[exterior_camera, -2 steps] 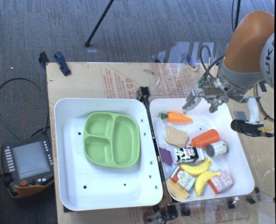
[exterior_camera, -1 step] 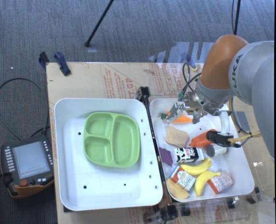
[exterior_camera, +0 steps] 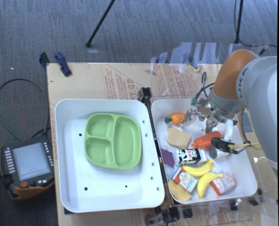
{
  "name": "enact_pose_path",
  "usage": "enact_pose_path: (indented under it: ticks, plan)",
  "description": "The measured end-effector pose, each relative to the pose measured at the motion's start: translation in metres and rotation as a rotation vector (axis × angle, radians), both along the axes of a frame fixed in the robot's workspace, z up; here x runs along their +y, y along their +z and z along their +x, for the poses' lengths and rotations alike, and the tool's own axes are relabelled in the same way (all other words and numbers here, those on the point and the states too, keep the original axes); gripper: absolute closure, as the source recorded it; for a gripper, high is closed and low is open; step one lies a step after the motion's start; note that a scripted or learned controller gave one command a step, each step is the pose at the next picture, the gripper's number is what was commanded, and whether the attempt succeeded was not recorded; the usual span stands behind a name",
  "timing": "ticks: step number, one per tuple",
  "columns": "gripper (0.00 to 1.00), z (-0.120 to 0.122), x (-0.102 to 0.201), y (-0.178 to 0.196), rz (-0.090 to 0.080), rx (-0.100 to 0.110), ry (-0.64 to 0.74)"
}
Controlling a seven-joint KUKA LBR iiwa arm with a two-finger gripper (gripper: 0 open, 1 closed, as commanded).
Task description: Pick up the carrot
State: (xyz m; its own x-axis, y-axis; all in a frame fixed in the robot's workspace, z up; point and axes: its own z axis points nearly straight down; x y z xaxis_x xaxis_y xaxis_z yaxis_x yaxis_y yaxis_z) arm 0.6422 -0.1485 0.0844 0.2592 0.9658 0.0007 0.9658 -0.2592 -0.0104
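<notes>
The carrot (exterior_camera: pixel 177 118) is a short orange piece with a green stub at its left end. It lies near the upper left corner of the right bin (exterior_camera: pixel 250 173). My gripper (exterior_camera: pixel 201 121) hangs just right of the carrot, over the bin's upper middle. Its fingers stand apart with nothing between them, and the left fingertip (exterior_camera: pixel 191 118) is close to the carrot's right end. A longer red-orange piece (exterior_camera: pixel 206 139) lies just below the gripper.
Below the carrot the right bin holds a toast slice (exterior_camera: pixel 178 137), a purple piece (exterior_camera: pixel 168 157), a cow-print carton (exterior_camera: pixel 188 156), a banana (exterior_camera: pixel 203 173) and two small boxes (exterior_camera: pixel 184 179). The left bin (exterior_camera: pixel 69 173) holds a green divided plate (exterior_camera: pixel 113 140).
</notes>
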Motion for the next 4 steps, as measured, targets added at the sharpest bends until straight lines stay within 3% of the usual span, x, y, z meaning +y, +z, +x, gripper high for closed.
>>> enact_pose_path:
  ticks: [1, 2, 3, 4]
  plan:
    - [0.00, -0.006, 0.055, 0.001, -0.010, 0.018, -0.360]
    - [0.00, -0.006, 0.059, -0.002, -0.013, 0.032, -0.660]
    - [0.00, -0.006, 0.056, 0.002, -0.008, 0.003, -1.039]
    - [1.00, -0.007, 0.059, 0.011, -0.008, 0.010, -1.029]
